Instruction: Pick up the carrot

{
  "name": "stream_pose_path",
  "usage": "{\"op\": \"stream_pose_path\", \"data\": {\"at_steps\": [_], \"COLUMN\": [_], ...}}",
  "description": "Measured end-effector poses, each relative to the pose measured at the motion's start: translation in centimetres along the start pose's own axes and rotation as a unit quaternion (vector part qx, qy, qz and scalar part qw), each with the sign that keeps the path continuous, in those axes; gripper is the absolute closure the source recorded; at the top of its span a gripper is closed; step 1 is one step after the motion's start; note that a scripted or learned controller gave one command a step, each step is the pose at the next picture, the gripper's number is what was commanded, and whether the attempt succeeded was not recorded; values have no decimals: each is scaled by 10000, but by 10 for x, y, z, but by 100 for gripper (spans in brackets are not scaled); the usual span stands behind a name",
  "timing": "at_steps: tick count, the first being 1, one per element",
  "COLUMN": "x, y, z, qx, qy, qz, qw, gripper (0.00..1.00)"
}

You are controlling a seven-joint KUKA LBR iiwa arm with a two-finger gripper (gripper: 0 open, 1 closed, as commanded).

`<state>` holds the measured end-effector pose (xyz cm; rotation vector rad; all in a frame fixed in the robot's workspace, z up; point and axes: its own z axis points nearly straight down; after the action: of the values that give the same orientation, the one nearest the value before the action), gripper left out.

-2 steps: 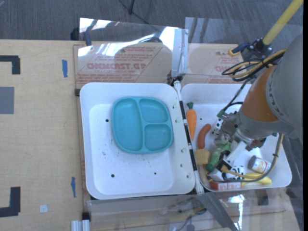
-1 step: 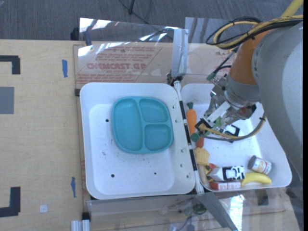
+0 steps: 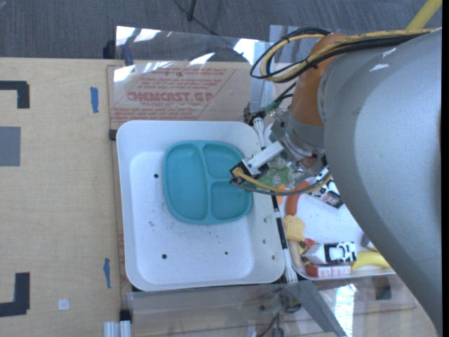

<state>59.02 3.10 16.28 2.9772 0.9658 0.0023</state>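
Note:
The carrot (image 3: pixel 292 203) shows as a short orange piece in the right bin (image 3: pixel 314 225), close to the wall shared with the left bin. My gripper (image 3: pixel 279 176) hangs right over it at the seam between the bins, with cables and a white bracket around it. The carrot's upper end is hidden under the gripper, and I cannot tell whether the two touch. The grey arm with its orange band (image 3: pixel 312 97) covers most of the right bin.
A teal divided plate (image 3: pixel 203 181) lies in the left bin (image 3: pixel 140 209), its right edge under the gripper. In the right bin sit a yellow piece (image 3: pixel 293 227), a black-and-white box (image 3: pixel 338 252) and a banana (image 3: pixel 372 261). A cardboard sheet (image 3: pixel 175 93) lies behind the bins.

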Motion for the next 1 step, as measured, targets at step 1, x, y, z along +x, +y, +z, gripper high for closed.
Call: {"op": "stream_pose_path", "data": {"at_steps": [1], "x": [-42], "y": [-44], "z": [-21], "qx": [81], "qy": [-15], "qz": [132], "qw": [9999], "gripper": [100]}}
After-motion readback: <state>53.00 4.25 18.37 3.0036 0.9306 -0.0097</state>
